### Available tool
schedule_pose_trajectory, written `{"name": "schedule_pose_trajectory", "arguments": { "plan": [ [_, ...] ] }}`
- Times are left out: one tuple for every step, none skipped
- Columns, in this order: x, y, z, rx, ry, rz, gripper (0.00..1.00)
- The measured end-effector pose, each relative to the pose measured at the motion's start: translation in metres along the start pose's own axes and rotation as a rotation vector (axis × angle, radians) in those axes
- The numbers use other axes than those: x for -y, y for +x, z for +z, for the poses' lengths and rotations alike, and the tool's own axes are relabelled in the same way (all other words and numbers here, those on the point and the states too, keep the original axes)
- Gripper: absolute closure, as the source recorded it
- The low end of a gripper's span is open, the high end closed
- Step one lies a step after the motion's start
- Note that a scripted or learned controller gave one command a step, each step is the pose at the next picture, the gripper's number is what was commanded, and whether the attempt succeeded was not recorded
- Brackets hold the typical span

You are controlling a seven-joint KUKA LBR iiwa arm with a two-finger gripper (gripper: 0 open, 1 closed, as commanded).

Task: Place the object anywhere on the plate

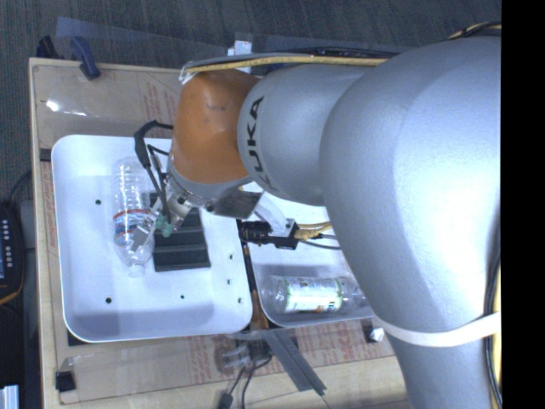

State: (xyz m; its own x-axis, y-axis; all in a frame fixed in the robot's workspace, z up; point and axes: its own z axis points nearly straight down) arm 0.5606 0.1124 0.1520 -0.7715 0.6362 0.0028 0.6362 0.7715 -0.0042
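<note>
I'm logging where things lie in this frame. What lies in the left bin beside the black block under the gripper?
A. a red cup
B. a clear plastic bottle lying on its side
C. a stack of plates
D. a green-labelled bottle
B: a clear plastic bottle lies on its side in the left bin, against the left of the black block.

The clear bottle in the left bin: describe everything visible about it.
The clear plastic bottle lies on its side on the floor of the left white bin, its long axis running roughly up and down the picture. It looks see-through and ribbed, with a thin band of red and blue around its middle and a pale cap end pointing toward the bottom of the picture. It seems empty or nearly so. The tool sits right at its right side, beside a flat black block; contact cannot be judged.
</note>
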Motion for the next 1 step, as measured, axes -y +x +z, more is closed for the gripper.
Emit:
{"name": "schedule_pose_trajectory", "arguments": {
  "plan": [
    [-0.0291, -0.0078, 0.0553, 0.008, -0.007, -0.318, 0.00]
  ]
}}
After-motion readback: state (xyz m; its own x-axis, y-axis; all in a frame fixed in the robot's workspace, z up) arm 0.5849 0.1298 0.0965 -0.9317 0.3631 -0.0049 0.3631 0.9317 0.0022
